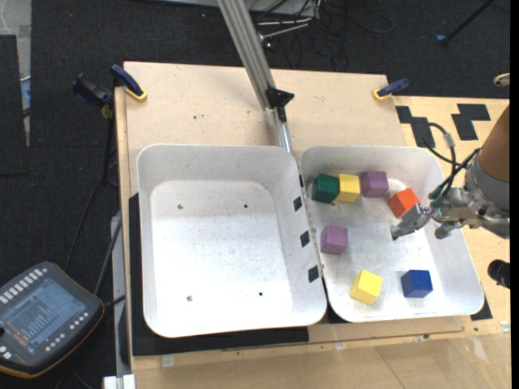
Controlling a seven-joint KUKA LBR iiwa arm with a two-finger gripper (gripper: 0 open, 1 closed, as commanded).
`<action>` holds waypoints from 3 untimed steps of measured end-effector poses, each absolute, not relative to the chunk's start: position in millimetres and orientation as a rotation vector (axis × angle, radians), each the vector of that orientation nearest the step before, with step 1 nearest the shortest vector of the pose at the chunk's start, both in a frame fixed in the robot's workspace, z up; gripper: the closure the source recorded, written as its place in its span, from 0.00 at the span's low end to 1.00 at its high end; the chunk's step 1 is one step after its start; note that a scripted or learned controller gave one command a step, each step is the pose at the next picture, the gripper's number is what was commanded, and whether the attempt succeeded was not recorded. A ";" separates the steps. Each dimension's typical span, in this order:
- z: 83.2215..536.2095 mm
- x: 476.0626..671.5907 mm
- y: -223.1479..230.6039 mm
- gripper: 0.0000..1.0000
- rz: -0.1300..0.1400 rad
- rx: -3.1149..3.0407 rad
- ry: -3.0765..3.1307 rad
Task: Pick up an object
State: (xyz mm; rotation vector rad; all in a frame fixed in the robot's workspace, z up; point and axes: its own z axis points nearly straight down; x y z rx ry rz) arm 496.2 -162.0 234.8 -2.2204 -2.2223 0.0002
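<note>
The gripper (418, 223) reaches in from the right over the right bin (454, 258), low above its floor. Whether it is released or clenched cannot be told; nothing is seen held in it.

The orange cube (402, 202) lies just up and left of the gripper tip, very near it and perhaps touching, but beside the jaws and not between them. It sits tilted, one corner toward the top of the view.

Along the far side of the right bin stands a row of three blocks: a green cube (326, 188) at the left, a yellow cube (349, 187) touching it, and a purple cube (374, 183) just beside that one. The orange cube lies close to the right of the purple cube, slightly nearer the camera.

Further down, a second purple cube (333, 239) rests near the left wall of the right bin, well apart from the gripper. A second yellow cube (366, 286) lies toward the near edge, and a blue cube (416, 283) sits to its right, below the gripper and apart from it.

The left bin (154, 217) stands against the right one, their rims meeting in the middle of the bench (203, 96). A grey metal pole (247, 39) slants down from the top of the view to the far end of that seam. A handheld control pendant (40, 318) lies on the floor at lower left.
</note>
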 end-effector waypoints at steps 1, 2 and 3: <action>234.9 496.3 -162.1 0.00 0.000 -2.222 -2.222; 172.5 494.9 -167.4 0.00 0.005 -2.220 -2.216; 119.8 492.4 -156.1 0.00 0.004 -2.218 -2.217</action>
